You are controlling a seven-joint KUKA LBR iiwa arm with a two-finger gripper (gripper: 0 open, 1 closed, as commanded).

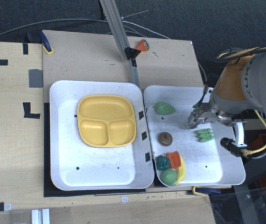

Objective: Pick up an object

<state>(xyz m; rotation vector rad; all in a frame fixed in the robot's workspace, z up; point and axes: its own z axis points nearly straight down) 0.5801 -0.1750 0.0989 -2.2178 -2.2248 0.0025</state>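
Observation:
My gripper hangs over the right bin, on its right side, just up and left of a small green toy. Nothing shows between its fingers. A pale green leafy piece lies at the bin's upper left. A brown round piece sits near the middle left. At the bin's near left corner a cluster holds a dark teal piece, an orange-red block, a green ball and a yellow banana.
The left bin holds a yellow compartment plate. A grey pole runs from the top down to the bins' junction, with an orange-red item beside it. The arm's orange band and cables sit at the right.

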